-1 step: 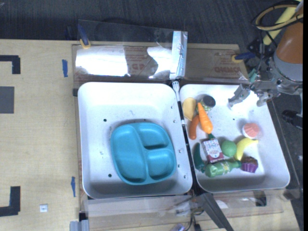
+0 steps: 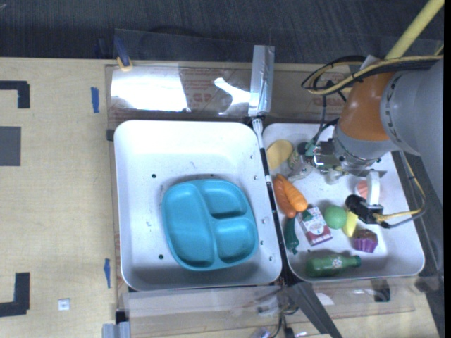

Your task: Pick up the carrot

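Wooden bench (image 2: 56, 189) up top, two white bins sitting side by side on it. From the overhead camera, the left bin (image 2: 141, 146) held just a blue divided plate (image 2: 210, 222), nothing to do with the job.

The right bin (image 2: 409, 252) was where it all happened. The carrot (image 2: 290, 194) lay on its side at the bin's left wall, slanted, just below a pale yellow piece (image 2: 280, 151). The arm (image 2: 416, 111) reached in from the right, orange band (image 2: 365, 111) showing, with the gripper (image 2: 318, 158) hanging over the bin's upper part, near the carrot but up and to the right of it, apart from it. Whether it was open or closed honestly couldn't be told from that angle, and nothing could be seen in its grip.

So this looked like the approach step, no grab yet. The next move would probably need a shift toward the left wall and then a drop straight down onto the carrot.

Clutter was the worry: a small red and white carton (image 2: 315, 227) sat just beside the carrot's lower end, a dark green piece (image 2: 291, 235) right below it, plus a green bottle (image 2: 332, 263) and a purple cup (image 2: 364, 242) further off. That wall left little room on one side.
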Motion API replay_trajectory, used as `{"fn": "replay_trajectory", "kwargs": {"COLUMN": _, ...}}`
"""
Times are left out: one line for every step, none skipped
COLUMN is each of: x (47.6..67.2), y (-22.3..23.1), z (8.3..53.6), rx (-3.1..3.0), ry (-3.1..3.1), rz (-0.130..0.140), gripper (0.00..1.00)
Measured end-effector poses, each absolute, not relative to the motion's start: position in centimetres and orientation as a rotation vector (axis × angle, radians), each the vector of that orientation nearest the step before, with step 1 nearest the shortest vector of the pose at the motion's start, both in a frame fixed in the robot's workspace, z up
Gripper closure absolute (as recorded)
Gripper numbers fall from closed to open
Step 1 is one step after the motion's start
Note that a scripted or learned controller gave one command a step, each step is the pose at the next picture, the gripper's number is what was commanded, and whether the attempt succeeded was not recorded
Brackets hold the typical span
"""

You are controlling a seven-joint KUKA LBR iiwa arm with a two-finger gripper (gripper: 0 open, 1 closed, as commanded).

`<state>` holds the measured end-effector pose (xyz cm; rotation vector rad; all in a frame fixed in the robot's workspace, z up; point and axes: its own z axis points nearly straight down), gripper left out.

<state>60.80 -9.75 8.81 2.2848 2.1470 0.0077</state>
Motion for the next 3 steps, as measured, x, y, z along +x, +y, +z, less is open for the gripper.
{"fn": "replay_trajectory", "kwargs": {"x": 57.9, "y": -8.7, "z": 18.7, "rx": 1.842, "ry": 2.537, "rz": 0.006, "gripper": 0.0}}
{"fn": "replay_trajectory", "kwargs": {"x": 56.0, "y": -9.8, "z": 12.5, "rx": 1.555, "ry": 2.722, "rz": 0.005, "gripper": 0.0}}
{"fn": "replay_trajectory", "kwargs": {"x": 49.0, "y": -11.6, "z": 8.8, "rx": 1.018, "ry": 2.965, "rz": 0.003, "gripper": 0.0}}
